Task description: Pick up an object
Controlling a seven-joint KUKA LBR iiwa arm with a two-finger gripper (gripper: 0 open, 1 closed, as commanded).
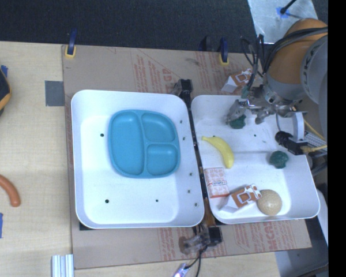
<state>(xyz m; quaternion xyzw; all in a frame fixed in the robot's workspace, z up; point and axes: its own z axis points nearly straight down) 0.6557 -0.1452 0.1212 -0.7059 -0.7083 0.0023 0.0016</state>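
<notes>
Pale wood forms the bench point(29, 154), with a brown cardboard sheet point(132, 68) beneath two shallow white bins; dark floor lies beyond the bench's far edge. Taking the right bin point(303, 203) as landmark: the arm point(297, 56), grey with an orange band, reaches over its far right corner, wrist bent down, so that the gripper point(245, 113) hangs low over the bin's far part. A small dark green object point(237, 122) sits at the fingertips, but whether the fingers are closed on it cannot be told. Within the bin lie a banana point(220, 150) near its left wall, a second green lump point(279, 159) towards its right wall, a printed packet point(215, 182), a small carton point(242, 197) and a tan ball point(269, 202) along its near side. Left of it, the left bin point(86, 206) holds a blue divided plate point(143, 143). Far left of it, a sausage point(7, 189) lies on the bench.
</notes>
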